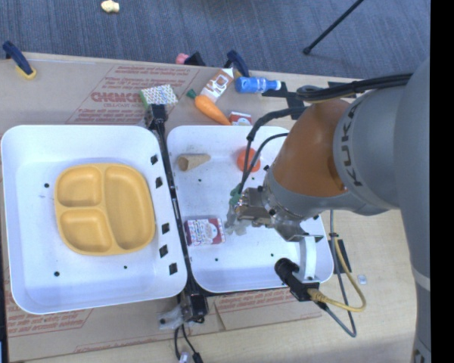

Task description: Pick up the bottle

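Camera view: your gripper [238, 216] hangs low over the right bin [212, 274], beside a small red-and-white packet [203, 231].
You cannot tell from this angle whether its fingers are apart or together. Your bottle [214, 86], white with an orange label, lies on the counter [76, 97] behind the right bin, next to a carrot [210, 110] and a blue item [256, 85]. A yellow divided tray [104, 206] sits in the left bin [23, 278].

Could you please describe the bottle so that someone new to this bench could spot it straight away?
Start at the right white bin and look past its far rim onto the cardboard. The bottle lies there tilted, outside both bins, just above a carrot. Unlike its orange and blue neighbours, it has a white body with an orange label.
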`<state>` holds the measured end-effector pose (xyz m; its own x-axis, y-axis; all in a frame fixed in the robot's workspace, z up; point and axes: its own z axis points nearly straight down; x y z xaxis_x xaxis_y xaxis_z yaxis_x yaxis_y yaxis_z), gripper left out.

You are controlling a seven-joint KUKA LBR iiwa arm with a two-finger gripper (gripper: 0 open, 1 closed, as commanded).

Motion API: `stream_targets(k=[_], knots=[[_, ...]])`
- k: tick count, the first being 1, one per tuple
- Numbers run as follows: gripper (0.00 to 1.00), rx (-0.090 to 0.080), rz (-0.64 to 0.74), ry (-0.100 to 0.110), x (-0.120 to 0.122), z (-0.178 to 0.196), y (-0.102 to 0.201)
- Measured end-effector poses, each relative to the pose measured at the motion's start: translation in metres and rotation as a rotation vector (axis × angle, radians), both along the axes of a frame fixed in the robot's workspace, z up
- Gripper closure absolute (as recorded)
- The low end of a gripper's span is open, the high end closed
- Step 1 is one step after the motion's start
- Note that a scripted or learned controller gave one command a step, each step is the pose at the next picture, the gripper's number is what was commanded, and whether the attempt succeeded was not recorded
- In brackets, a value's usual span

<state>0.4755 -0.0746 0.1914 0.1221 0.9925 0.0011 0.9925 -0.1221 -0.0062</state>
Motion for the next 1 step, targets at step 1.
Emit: stream_targets(k=[1], knots=[[1.00,-0.001,-0.413,0.002,0.0071,-0.0577,-0.0165]])
